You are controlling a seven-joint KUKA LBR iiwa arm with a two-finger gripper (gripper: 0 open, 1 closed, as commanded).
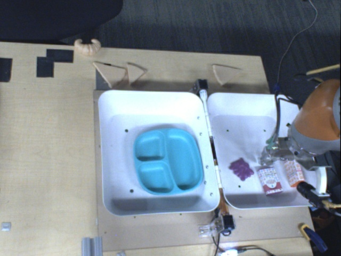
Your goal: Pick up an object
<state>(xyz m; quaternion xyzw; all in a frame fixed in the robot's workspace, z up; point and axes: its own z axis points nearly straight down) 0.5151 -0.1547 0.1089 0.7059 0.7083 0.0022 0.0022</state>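
Observation:
In the right bin (240, 116) lie a purple bunch of grapes (241, 168), a small red-and-white carton (270, 180) and a white packet with an orange end (293, 174). My gripper (275, 154) hangs low over the bin's right side, just above the carton's upper end and right of the grapes. The grey wrist and orange band (319, 119) rise behind it to the right. Nothing shows between the fingers.
The left bin (114, 143) holds a blue three-compartment tray (168, 160). A black divider clip (201, 87) sits at the top between the bins. Cables run along the right edge and below the bins. Light wooden bench surrounds both bins.

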